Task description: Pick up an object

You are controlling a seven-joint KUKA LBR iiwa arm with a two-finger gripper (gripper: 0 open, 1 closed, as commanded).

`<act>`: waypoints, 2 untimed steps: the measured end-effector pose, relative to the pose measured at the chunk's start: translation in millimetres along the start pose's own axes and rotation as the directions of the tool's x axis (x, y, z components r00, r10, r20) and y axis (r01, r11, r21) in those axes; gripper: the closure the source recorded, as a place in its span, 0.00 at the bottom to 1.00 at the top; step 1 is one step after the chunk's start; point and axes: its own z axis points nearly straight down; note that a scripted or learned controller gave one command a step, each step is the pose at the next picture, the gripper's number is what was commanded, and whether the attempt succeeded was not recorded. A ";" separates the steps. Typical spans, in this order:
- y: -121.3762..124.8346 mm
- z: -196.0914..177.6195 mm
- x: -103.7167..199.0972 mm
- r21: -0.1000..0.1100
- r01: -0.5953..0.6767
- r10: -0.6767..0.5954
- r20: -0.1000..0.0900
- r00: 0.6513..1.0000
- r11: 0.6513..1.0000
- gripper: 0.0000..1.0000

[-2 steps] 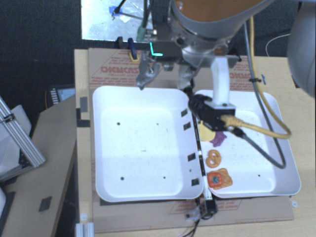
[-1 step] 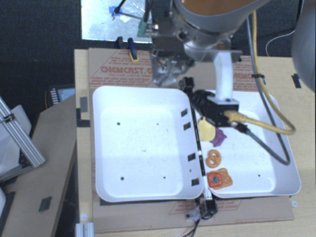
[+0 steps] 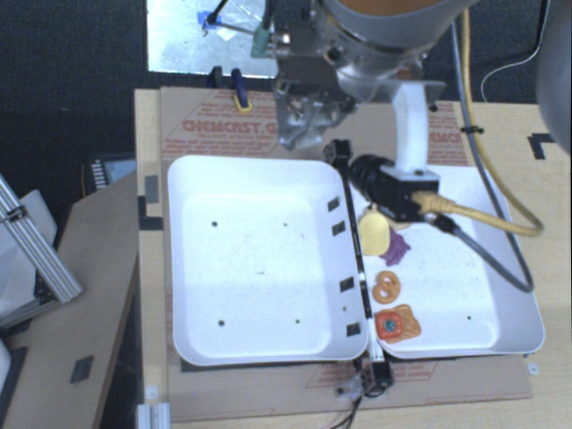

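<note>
The main risk I see is that the metal two-finger gripper [image 3: 302, 130] comes down where nothing lies. It hangs over the far rim of the shallow white plastic bin [image 3: 259, 266] on one side of the black-clipped ridge [image 3: 354, 239] where the two bins meet. Everything worth picking sits on the other side of that ridge, in the second white bin [image 3: 474, 293]. I cannot tell from here whether the gripper is apart or together, since it shows only as a blurred grey mass. All four things crowd close against the ridge, so a descent aimed at them could strike the raised rim or its clips instead of reaching the floor. Farthest from me along the ridge is a pale yellow rounded lump [image 3: 374, 233], smooth and probably soft. It touches a ragged purple scrap [image 3: 396, 248] just beyond it, so a grasp there may nudge both or catch the wrong one. Nearer along the ridge lies a small tan pretzel-shaped piece [image 3: 386, 286], flat and full of holes, which looks hard to pinch and likely to skate on the slick plastic. Nearest me is a flat orange piece with a red and green centre [image 3: 396, 324], low enough that the gripper could slide over it. Beneath both bins is a brown cardboard sheet with red lettering [image 3: 214, 125], matte and stiff.
</note>
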 end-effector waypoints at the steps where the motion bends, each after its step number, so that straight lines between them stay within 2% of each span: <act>1: 0.0 0.3 0.0 0.001 0.000 0.000 0.000 1.000 1.000 0.00; 2: 48.5 24.0 -88.1 0.005 -0.017 0.017 0.008 1.000 1.000 0.00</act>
